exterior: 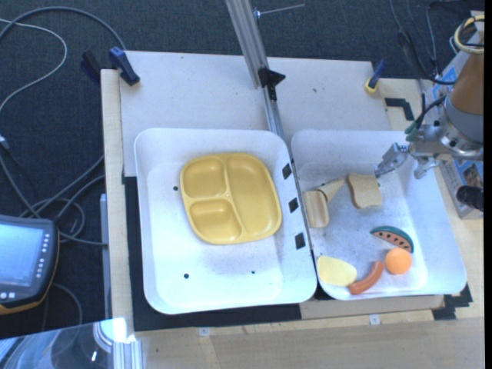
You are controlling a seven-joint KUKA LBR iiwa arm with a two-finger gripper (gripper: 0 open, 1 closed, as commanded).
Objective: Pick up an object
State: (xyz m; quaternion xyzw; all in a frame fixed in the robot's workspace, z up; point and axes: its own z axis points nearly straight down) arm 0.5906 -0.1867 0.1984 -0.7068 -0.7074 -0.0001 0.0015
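Toy food pieces lie in the right bin [446,229]: a bread slice [364,191], a tan wedge [316,207], a watermelon slice [393,238], an orange [397,261], a sausage [366,277] and a yellow piece [336,270]. I see the end effector [400,160] hanging over that bin's upper right part, just right of the bread slice, with nothing visibly between its fingers; whether they are released or clenched I cannot tell. A yellow 3-compartment tray [230,197] sits in the left bin [154,229] on the desk [192,91].
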